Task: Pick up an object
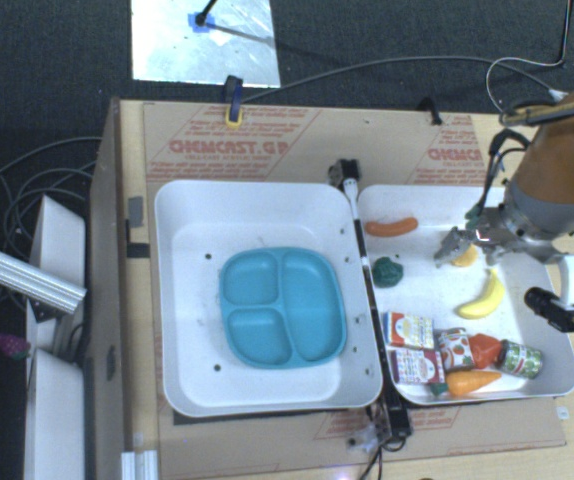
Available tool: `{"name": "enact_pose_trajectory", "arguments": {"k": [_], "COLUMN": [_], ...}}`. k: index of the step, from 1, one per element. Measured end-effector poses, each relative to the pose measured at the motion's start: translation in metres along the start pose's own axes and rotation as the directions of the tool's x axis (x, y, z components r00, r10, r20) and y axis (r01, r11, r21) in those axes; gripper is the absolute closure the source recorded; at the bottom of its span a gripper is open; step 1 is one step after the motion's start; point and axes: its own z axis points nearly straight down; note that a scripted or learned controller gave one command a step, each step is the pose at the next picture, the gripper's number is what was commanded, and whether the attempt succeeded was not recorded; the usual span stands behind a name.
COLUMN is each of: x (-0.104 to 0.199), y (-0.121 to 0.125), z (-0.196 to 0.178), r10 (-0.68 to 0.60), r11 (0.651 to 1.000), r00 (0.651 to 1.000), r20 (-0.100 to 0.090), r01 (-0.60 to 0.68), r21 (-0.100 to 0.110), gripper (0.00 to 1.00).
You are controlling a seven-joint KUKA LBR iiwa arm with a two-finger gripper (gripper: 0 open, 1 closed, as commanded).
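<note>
The gripper [459,248] hangs low over the right bin [422,208], toward that bin's far right part; whether it is parted or closed cannot be told at this slant. A small yellow piece [464,259] lies right under it, touching or nearly so. Just nearer lies a banana [481,297]. An orange sausage [391,227] sits by the bin's far edge, a dark green lump [387,271] by its left wall. Along the near edge crowd two cartons [413,349], a bottle [502,354] and a carrot [470,380]. The left bin [192,218] holds a blue divided plate [282,305].
</note>
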Motion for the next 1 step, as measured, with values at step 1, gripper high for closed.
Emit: {"name": "enact_pose_trajectory", "arguments": {"k": [1], "x": [-0.0451], "y": [-0.0002], "z": [0.0146], "r10": [0.002], "r11": [1.000], "r00": [1.000], "r20": [0.002], "r01": [-0.002], "r21": [-0.002], "gripper": [0.00]}}
